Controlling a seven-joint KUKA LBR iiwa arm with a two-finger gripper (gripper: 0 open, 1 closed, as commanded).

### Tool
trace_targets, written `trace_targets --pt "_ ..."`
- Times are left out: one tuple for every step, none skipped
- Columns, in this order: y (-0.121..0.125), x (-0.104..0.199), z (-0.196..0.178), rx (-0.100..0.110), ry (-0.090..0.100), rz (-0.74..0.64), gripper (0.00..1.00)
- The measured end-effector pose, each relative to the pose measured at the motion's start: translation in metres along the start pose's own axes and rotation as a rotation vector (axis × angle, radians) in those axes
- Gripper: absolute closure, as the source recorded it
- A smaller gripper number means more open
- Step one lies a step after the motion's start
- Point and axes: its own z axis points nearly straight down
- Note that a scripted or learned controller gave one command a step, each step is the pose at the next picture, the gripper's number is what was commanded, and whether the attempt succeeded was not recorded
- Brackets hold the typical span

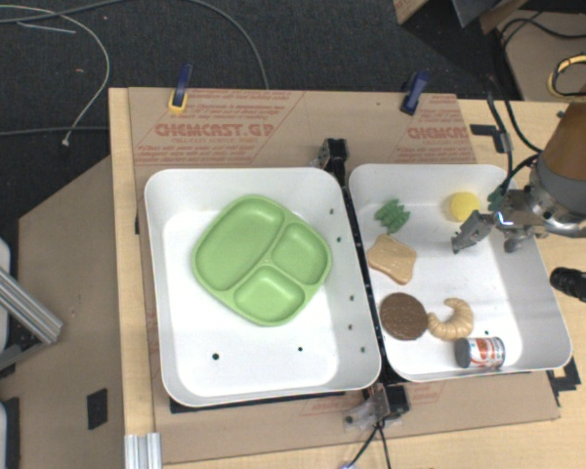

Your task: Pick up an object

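The pincer is seen at about three o'clock in the view, hanging over the right-hand bin near its far right side. Its two dark fingers are spread well apart, and nothing is held between them.

Several candidates for picking are laid in that bin. A yellow ball lies just beside the pincer, at about ten o'clock from it. A green toy is found further off at nine o'clock, with a slice of bread below that. A brown cookie and a croissant are set close together at about seven o'clock from the pincer, and a small can lies on its side at six o'clock, near the bin's front rim. A green divided plate rests in the left-hand bin, well apart from the arm.

The ball is judged the nearest target. For a clean grasp, the open fingers should be centred over it before any descent, since a round thing is easily nudged away by one finger arriving first. The fingers should be lowered past its widest part and only then closed, and the lift should be made straight up, clear of the bin wall.
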Motion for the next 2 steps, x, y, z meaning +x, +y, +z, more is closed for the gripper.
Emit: trace_targets --pt "0.006 0.008 0.058 0.0 0.001 -0.002 0.0" --pt "0.005 0.009 0.087 0.0 0.0 -0.001 0.0"
